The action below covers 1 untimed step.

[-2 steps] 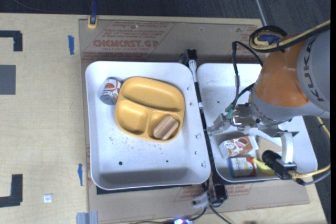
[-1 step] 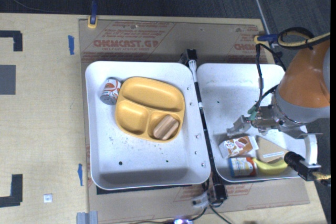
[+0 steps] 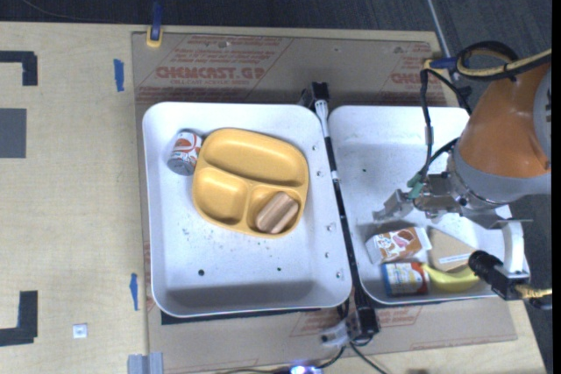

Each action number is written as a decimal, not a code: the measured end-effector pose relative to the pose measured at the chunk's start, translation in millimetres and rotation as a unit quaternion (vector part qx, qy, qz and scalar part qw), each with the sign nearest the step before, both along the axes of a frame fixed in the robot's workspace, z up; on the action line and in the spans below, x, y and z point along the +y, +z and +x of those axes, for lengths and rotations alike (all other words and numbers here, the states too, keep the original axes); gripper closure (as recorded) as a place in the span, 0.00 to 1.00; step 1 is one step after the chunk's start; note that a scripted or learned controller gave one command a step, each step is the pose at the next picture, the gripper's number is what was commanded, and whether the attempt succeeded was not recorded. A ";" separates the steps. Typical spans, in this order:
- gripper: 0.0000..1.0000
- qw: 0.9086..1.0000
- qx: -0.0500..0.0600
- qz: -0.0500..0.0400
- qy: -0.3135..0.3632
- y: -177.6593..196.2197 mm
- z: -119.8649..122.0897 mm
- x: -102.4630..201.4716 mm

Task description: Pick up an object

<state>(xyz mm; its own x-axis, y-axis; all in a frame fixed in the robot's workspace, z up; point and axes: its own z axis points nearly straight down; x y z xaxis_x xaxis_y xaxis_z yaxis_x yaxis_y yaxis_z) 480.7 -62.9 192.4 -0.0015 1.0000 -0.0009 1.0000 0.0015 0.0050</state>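
The two-finger gripper (image 3: 396,204) hovers, grip unclear, above the small brown-and-white packet (image 3: 396,244); next, descend onto it.

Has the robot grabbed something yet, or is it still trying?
Nothing looks grabbed yet. The gripper is low over the right bin, close above the packet, can and banana, which all lie on the bin floor. Whether it has closed on anything is hard to tell. The yellow tray sits untouched in the left bin. Left to do: grip and lift.
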 end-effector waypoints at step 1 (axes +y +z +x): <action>1.00 1.000 0.000 0.000 0.000 11.5 -0.1 50.5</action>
<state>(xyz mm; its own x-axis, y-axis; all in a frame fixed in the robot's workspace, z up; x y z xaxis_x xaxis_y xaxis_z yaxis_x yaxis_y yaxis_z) 480.6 -12.3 203.9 -0.0013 1.0000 -0.0002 1.0000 0.0013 0.0044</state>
